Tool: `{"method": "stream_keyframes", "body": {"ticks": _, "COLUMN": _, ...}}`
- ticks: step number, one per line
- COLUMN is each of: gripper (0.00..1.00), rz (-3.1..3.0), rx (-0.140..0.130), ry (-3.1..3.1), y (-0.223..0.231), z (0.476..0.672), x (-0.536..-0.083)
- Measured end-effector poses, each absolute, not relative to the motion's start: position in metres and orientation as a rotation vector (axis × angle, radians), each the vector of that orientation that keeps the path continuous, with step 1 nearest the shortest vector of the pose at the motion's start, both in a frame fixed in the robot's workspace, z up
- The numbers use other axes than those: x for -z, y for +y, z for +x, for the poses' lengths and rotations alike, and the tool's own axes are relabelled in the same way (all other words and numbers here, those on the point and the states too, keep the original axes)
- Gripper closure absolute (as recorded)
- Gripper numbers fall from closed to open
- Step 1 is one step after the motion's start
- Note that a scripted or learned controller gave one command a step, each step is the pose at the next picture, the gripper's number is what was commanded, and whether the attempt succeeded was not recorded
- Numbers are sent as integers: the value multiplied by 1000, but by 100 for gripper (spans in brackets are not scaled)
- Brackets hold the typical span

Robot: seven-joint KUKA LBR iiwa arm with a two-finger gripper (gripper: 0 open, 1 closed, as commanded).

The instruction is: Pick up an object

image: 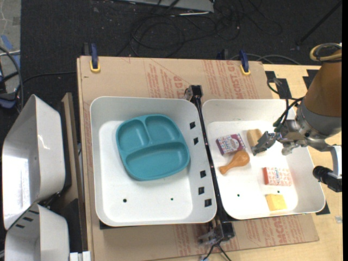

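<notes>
Where the pincer (263, 144) hovers (grip state unclear), tan block (254, 137), smooth drumstick (235, 162), white bin (304, 203).

Matt teal plastic plate (153, 145); smooth white bins (103, 145)

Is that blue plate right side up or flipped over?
Right side up: the blue plate shows its three sunken compartments facing upward in the left bin.

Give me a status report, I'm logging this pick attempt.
Gripper low in right bin, beside tan block, nothing seen held. Drumstick, purple packet, red packet, yellow block loose nearby.
</notes>
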State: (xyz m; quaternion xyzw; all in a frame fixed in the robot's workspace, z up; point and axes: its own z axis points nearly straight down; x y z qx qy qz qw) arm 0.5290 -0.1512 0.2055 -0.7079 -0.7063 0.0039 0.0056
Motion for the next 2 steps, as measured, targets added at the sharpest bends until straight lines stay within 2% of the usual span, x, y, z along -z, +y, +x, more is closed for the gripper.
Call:
{"method": "stream_keyframes", "body": {"ticks": 1, "gripper": 0, "rz": -2220, "rx": -1, "ry": -2222, "y": -151, "z": 532, "x": -212}}
{"method": "stream_keyframes", "body": {"ticks": 2, "gripper": 0, "rz": -2220, "rx": -4, "ry": -2216, "y": -150, "z": 521, "x": -162}}
